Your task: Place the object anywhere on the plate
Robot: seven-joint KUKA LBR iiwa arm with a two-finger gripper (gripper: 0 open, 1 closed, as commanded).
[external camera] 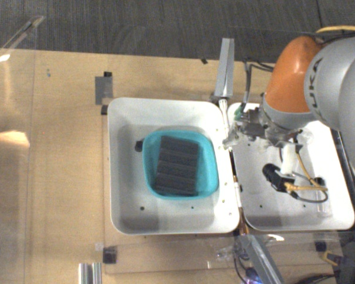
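One block (177, 163) is lying on the plate (209, 171); the gripper (262, 130) is hanging over the right bin (338, 206); I can't tell its grip.

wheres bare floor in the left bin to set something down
The left shallow white bin has bare floor along its left and bottom walls as viewed, beside the turquoise plate. A dark grey ridged block covers most of the plate. The grey-and-orange arm crowds the right bin.
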